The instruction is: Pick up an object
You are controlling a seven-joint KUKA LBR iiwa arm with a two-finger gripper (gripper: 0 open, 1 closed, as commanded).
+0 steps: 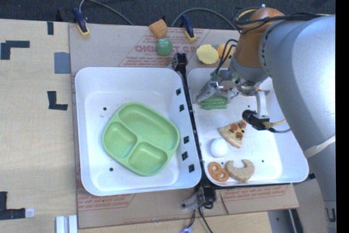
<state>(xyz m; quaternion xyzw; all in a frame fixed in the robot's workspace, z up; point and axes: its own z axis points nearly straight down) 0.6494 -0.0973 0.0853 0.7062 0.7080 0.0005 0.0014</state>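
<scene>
My gripper (210,93) reaches down into the right bin (272,169) near its far left corner, right over a green pea-pod-like piece (214,103). The fingers touch or straddle that green piece. Lower in the same bin lie a pizza slice (234,133), a white egg (218,147), a small pretzel (218,172) and a tan croissant-shaped piece (240,169). The left bin (90,133) holds a green divided plate (142,138).
Beyond the bins on the cardboard lie an orange block (158,27), a green ball (163,47) and a yellow lemon-like piece (207,54). Blue clamps (80,22) and cables run along the far edge. The grey arm (305,73) covers the right bin's far right side.
</scene>
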